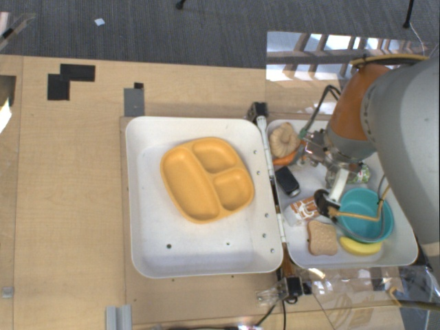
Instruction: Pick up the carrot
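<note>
Right now the arm is reaching into the right bin, its gripper hanging near the back left corner, just beside the carrot. I cannot tell whether it is gripping anything. The carrot is lying by the bin's left wall, touching a beige ball. This looks like the approach step; next it needs closing squarely around the carrot.

Wooden bench bears two white bins: left, right, touching.
</note>
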Tool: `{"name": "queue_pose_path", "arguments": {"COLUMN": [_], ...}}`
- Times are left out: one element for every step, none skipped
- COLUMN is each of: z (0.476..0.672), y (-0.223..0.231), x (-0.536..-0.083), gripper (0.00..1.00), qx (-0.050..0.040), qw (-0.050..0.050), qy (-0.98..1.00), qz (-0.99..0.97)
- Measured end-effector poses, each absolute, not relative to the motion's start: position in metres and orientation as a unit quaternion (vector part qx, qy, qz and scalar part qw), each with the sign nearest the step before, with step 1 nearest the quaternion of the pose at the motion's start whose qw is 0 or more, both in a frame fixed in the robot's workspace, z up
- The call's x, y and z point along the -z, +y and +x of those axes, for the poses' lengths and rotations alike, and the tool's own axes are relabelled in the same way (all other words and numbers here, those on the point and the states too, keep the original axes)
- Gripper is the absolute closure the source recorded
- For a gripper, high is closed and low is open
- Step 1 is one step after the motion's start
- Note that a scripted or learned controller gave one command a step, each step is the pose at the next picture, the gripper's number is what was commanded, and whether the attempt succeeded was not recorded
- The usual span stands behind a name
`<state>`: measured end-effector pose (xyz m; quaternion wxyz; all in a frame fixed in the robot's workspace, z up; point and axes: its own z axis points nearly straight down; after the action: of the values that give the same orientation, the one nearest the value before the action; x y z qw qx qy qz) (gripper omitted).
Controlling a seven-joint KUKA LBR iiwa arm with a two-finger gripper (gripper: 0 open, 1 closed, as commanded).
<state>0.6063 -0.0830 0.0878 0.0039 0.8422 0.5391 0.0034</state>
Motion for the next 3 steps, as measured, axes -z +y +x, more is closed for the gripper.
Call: {"name": "queue_pose_path", "arguments": {"z": [0.654,0.662,0.615], "y": [-0.085,-0.082,-0.147], "x": [-0.086,-0.099,-0.088], "gripper": [0.00,1.00,1.00], "qx": [0.0270,0.0107,-0.0012], "qw": [-0.021,-0.009,0.003], "qy": [0.409,0.414,0.565], "qz": [0.912,0.910,0.825]}}
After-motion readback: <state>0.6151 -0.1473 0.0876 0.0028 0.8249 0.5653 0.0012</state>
